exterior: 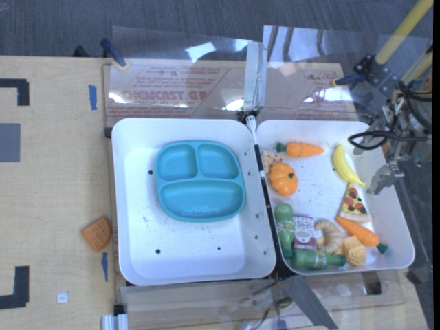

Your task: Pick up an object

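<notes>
1. The task names no single object, so any toy in the right bin (402, 215) will serve. The banana (346, 165) lies nearest the gripper (382, 179), close to that bin's right wall in its upper half, well apart from the crowded lower pile.
2. I judge the banana to be light, stiff moulded plastic with a smooth, somewhat slippery skin. Its curved length suggests closing across the narrow middle, not the tapering ends.
3. Just below it a pizza slice (354, 203) lies flat; that thin wedge looks harder to get under.
4. Along the top edge of the same bin lies a carrot (302, 149), and below it, by the left wall, a small pumpkin (282, 177). Both have free space around them and look like fair alternatives.
5. The bottom edge is packed: a second carrot (359, 232), a croissant (330, 234), a piece of corn (355, 254), green bottle-like pieces and a small carton touch or overlap, so a clean hold there seems unlikely.
6. The gripper hangs over the right wall of the right bin, beside the banana. It carries nothing; I cannot tell whether it is spread or closed.
7. The left bin (130, 205) carries a blue divided plate (200, 180) in its middle.
8. On the wooden bench (48, 184), left of that bin, lies an orange waffle-like piece (97, 233).
</notes>
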Robot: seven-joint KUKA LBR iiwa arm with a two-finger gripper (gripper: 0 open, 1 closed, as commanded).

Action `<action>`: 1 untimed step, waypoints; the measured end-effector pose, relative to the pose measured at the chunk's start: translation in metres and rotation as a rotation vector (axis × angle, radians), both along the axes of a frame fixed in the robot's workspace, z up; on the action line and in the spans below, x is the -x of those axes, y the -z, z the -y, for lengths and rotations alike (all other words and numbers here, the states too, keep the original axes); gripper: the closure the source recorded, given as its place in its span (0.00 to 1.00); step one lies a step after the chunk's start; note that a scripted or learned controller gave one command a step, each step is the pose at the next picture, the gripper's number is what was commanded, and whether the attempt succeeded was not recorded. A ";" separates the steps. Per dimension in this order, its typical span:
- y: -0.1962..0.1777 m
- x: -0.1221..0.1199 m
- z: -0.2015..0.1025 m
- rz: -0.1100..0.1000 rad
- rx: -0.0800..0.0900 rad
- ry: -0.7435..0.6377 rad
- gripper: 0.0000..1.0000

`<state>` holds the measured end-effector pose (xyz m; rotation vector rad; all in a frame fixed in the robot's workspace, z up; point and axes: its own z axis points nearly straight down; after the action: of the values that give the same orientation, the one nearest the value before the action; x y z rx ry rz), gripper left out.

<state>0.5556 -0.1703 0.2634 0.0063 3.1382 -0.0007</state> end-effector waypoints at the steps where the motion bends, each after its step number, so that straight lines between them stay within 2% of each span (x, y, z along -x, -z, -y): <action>1: 0.146 0.051 0.055 -0.003 0.000 0.123 0.00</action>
<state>0.5047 -0.2249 0.1178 0.1993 3.1349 -0.0012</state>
